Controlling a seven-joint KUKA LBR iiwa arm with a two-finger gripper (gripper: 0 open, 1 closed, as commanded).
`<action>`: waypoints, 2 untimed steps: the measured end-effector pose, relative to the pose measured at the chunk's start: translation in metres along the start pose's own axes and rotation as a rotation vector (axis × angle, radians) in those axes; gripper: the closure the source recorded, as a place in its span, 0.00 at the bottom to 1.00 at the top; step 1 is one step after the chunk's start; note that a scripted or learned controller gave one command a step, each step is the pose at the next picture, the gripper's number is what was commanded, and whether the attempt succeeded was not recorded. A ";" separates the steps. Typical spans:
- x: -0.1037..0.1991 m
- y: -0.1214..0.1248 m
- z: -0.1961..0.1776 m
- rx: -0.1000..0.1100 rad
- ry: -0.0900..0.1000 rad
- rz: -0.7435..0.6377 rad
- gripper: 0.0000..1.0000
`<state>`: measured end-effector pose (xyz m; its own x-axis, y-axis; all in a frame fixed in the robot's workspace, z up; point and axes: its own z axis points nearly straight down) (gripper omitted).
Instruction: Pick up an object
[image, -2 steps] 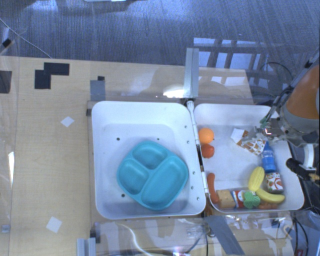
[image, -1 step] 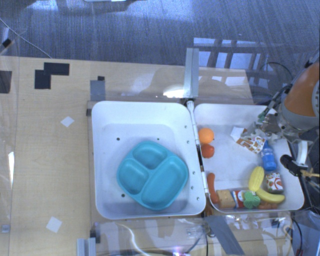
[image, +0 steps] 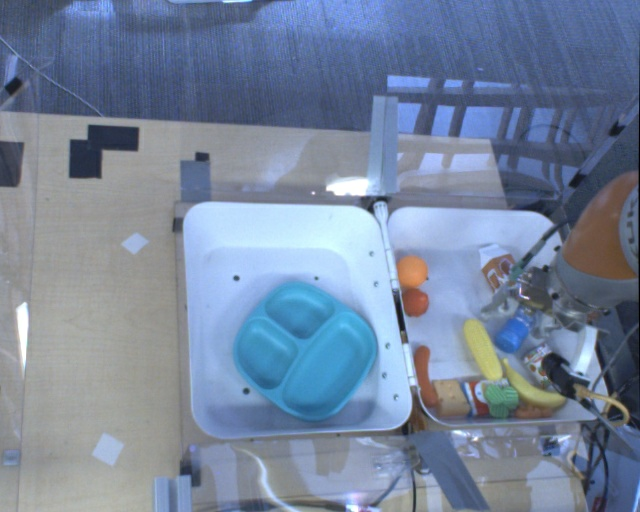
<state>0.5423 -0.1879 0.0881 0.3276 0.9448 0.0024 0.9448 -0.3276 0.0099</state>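
- Two shallow white bins sit side by side on the wooden bench in the camera view: the left bin and the right bin, their inner walls touching along the middle.
- Inside the left bin lies a teal divided plate with three compartments, turned at a slant and resting toward the bin's near right part.
- Against the right bin's left wall sit an orange and, just below and touching it, a red tomato.
- Lower along that wall lies a red sausage, upright in the frame.
- A yellow corn cob lies tilted near the bin's middle, with a banana curving along the near right corner.
- Beside the sausage, at the near wall, lies a loaf-like brown piece, and next to it a red and green item I cannot name.
- A small carton with orange and white print stands toward the far right.
- The gripper hangs over the right bin's right side, at the end of the grey arm with its orange band.
- A blue object sits directly under the gripper, just beside the corn cob; whether the fingers are spread or closed around it, I cannot tell.
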 end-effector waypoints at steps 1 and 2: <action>0.053 -0.058 -0.002 -0.005 0.000 -0.395 0.00; 0.053 -0.054 -0.015 -0.016 -0.003 -0.395 1.00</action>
<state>0.5080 -0.1204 0.1023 -0.0609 0.9981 -0.0082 0.9978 0.0610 0.0251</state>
